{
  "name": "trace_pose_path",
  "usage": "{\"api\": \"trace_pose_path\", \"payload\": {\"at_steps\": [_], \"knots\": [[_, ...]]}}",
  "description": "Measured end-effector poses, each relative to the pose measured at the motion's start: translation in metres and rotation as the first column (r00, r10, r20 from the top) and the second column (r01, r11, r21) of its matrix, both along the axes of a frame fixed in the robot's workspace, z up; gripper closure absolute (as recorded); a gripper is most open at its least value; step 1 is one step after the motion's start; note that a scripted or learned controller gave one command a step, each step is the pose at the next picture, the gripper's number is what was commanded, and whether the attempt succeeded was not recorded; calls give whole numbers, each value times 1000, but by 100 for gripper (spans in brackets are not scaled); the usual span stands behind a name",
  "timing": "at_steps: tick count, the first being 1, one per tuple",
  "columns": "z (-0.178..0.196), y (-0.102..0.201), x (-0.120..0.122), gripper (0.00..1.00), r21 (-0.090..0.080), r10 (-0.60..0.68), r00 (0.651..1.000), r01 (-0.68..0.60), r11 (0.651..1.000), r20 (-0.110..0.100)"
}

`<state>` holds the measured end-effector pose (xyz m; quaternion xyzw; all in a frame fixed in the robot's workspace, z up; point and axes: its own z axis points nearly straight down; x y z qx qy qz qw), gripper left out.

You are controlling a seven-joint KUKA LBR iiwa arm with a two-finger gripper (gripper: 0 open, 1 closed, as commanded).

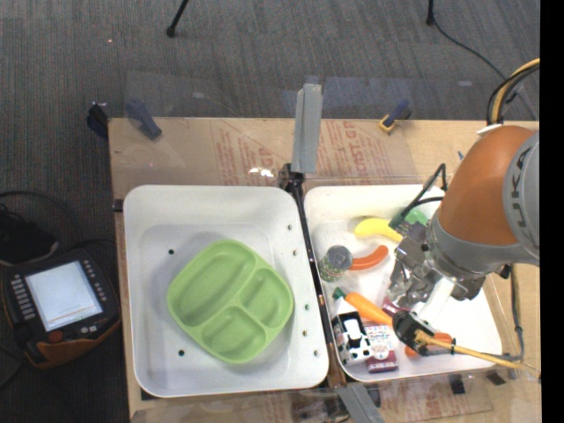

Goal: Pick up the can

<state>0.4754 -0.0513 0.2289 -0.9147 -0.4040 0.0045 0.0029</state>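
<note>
The can (pixel 337 258) is small, with a grey top, and stands upright near the left wall of the right bin (pixel 322 203). My gripper (pixel 402 294) hangs in the middle of that bin, to the right of the can and a little nearer the front, apart from it. It sits over the right end of an orange carrot (pixel 366 306). Nothing shows between the gripper and the can except a curved orange-red sausage (pixel 371 256).
A yellow banana (pixel 376 228) lies behind the sausage. A black-and-white box (pixel 352 334) and a red-and-white packet (pixel 379 341) lie at the right bin's front. The left bin (pixel 145 227) holds a green divided plate (pixel 231 300).
</note>
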Motion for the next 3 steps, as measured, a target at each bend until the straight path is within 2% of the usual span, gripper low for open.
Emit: {"api": "trace_pose_path", "payload": {"at_steps": [1,2,3], "knots": [[23,99,0,100,-4,-152,988,152,988,0],[36,148,32,100,-1,348,938,-348,938,3],[32,236,13,100,-3,314,949,-314,949,1]]}}
